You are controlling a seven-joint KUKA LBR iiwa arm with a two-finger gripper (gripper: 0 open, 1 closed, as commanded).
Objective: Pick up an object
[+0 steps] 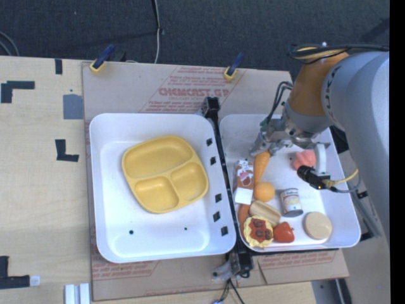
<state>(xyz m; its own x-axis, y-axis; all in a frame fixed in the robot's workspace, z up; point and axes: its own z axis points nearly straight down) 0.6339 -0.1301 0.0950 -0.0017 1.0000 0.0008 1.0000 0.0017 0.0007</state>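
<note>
The right bin (345, 233) holds several toy foods: an orange carrot (260, 168), a small orange (264, 191), a tin can (291, 201), a round beige biscuit (317, 226), a pizza slice (258, 230), a red pepper (284, 232) and a pink piece (304, 159). My gripper (266, 144) hangs low in this bin, just above the carrot's upper end. Nothing is visibly held in it.
The left bin (107, 233) holds a yellow divided plate (166, 173). A snack packet (244, 175) and a bread roll (265, 211) lie by the black divider (217, 170) between the bins. The arm's grey body (354, 106) covers the right bin's far right corner.
</note>
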